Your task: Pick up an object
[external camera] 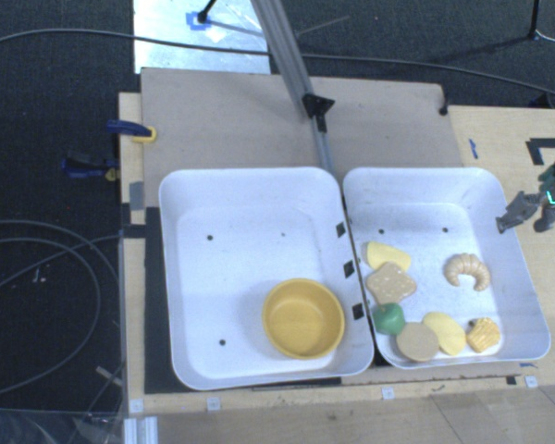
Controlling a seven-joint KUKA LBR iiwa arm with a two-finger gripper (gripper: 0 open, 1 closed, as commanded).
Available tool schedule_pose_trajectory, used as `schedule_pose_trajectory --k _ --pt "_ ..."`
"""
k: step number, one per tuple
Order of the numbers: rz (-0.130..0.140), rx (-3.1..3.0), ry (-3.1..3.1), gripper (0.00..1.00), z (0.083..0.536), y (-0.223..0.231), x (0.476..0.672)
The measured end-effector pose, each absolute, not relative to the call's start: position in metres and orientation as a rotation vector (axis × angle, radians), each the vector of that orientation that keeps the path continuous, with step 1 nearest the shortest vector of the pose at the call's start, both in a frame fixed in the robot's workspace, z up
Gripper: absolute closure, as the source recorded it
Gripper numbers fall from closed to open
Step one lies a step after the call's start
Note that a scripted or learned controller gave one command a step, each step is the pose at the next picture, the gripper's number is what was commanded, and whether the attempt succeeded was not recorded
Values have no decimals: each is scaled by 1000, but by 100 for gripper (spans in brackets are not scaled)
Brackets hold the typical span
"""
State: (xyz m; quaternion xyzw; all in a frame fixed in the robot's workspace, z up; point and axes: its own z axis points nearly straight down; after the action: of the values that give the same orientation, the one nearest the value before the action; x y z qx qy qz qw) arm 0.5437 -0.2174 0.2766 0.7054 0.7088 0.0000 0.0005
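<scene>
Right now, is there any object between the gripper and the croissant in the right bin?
Nothing visible stands in the way. The gripper is at the right bin's right rim, and the croissant lies below and left of it, with bare white floor between. The other food pieces lie further left and nearer the front.

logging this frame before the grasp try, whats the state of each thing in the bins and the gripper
round yellow plastic bowl: upright in left white bin
tan toy croissant: loose in right white bin
green round toy: touching a beige cracker
dark two-finger gripper: over the right bin's right rim, nothing visibly held
</scene>
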Motion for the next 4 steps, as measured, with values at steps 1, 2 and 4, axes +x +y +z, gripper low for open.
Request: schedule_pose_trajectory --k 1,2,4 --pt "1 2214 2226 0 277 -217 544" --pt "-1 2215 2230 0 231 -212 551" --pt "-1 2220 2224 0 143 -203 549"
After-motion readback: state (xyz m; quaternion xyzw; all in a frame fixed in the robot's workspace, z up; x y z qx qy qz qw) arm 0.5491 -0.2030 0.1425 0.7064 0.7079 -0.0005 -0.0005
